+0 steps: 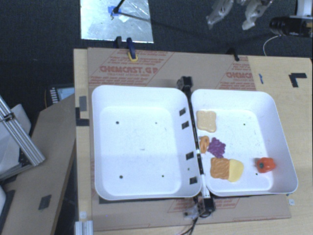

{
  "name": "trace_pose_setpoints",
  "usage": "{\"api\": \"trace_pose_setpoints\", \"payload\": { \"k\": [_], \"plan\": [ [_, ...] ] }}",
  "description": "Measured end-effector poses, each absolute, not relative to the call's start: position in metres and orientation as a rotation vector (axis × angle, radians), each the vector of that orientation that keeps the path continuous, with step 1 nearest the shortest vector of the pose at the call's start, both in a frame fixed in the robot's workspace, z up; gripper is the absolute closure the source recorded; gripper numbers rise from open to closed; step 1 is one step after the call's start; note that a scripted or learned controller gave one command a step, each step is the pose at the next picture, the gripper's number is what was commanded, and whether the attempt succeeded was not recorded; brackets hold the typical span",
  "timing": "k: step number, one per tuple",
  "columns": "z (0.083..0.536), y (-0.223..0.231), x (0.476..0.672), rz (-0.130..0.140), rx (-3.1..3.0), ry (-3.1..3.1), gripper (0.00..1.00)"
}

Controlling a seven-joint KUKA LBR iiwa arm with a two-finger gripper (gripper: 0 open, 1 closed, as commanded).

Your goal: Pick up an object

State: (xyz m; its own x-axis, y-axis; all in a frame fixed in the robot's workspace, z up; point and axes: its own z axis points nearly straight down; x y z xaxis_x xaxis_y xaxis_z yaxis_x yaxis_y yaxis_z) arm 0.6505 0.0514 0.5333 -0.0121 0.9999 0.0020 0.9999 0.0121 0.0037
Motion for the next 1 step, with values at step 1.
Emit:
{"api": "trace_pose_setpoints", "payload": {
  "k": [1],
  "plan": [
    [0.5467, 0.0462, 0.6480, 0.007, 2.210, 2.226, 1.00]
  ]
}}
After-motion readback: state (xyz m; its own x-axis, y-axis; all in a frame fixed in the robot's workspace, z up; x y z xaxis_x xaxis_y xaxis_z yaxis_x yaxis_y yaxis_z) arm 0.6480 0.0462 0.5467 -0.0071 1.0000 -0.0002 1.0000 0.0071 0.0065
